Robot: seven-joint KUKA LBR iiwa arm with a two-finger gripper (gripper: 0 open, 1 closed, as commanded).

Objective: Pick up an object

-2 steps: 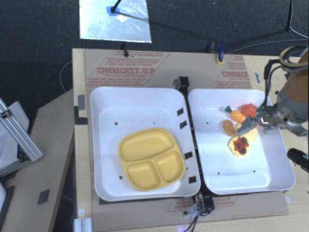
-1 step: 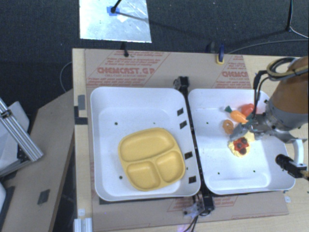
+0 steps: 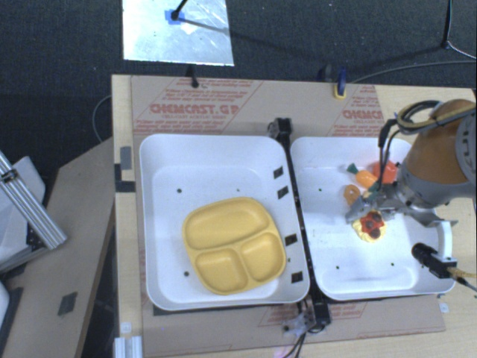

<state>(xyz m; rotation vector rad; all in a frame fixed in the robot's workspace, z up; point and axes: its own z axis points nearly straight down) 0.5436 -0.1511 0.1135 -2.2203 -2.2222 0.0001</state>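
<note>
A grey KUKA arm (image 3: 440, 162) with an orange band above its wrist reaches in from three o'clock over the right-hand bin (image 3: 328, 274), one of two shallow, glossy white plastic bins with rounded corners set side by side on a bench. Its gripper (image 3: 370, 209) hangs low over a small red-and-yellow object (image 3: 370, 226) that lies on the bin floor just right of centre; whether the fingers are spread or closed, and whether they grip anything, cannot be told from this angle. At about eleven o'clock from that object sits a small rounded orange piece (image 3: 352, 194), and farther toward one o'clock lies a cluster of orange and red pieces with a green tip (image 3: 367, 174), partly hidden by the arm. The left-hand bin (image 3: 171, 162) holds a smooth, pale yellow tray (image 3: 235, 243) moulded into three compartments, turned at a slant toward five o'clock. Brown protective sheeting printed in red lettering (image 3: 194, 99) covers the bench behind the bins, and a crinkled, shiny silver sheet (image 3: 175, 24) lies on dark carpet at twelve o'clock.
</note>
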